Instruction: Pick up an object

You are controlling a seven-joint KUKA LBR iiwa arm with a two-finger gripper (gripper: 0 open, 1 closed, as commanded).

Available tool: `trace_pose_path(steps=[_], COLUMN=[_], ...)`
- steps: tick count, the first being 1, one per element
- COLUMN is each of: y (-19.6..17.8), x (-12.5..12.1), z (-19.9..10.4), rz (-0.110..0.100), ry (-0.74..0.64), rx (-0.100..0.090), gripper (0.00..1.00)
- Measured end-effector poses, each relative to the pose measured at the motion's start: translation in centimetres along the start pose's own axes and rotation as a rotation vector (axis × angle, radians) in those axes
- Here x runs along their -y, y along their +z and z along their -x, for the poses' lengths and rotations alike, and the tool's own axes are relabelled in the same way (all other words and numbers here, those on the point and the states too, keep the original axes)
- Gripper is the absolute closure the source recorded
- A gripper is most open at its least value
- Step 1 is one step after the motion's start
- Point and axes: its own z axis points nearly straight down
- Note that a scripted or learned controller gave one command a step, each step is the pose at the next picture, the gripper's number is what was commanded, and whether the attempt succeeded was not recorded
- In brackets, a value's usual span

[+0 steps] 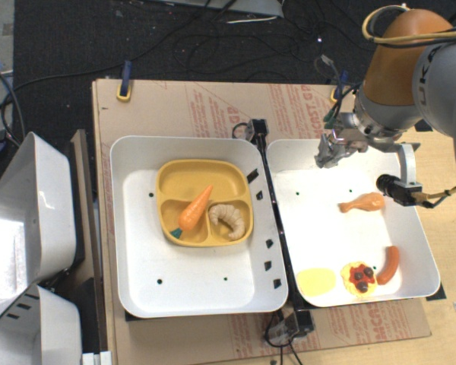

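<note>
Under both bins (129, 204), red mirrored lettering (235, 116), unreadable.

A carrot (195, 208) and a shrimp (228, 220) lie in the yellow plate (201, 174); a chicken leg (362, 202), a sausage (388, 265), a small tart (359, 277) and a yellow disc (316, 281) lie in the right bin (296, 158).

A yellow divided plate (205, 177) is seen in a white bin (133, 226); an orange carrot (195, 208) and pale shrimp (229, 220) are held in it.
</note>
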Motion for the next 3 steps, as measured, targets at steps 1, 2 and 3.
trace_pose_path(steps=[1, 2, 3], y=[-0.4, 0.3, 0.3], x=[-0.1, -0.9, -2.2], z=[0.0, -5.4, -10.3], rz=[-0.006, -0.006, -0.005], ry=[0.001, -0.004, -0.004], rx=[-0.001, -0.002, -0.002], gripper=[1.0, 1.0, 1.0])
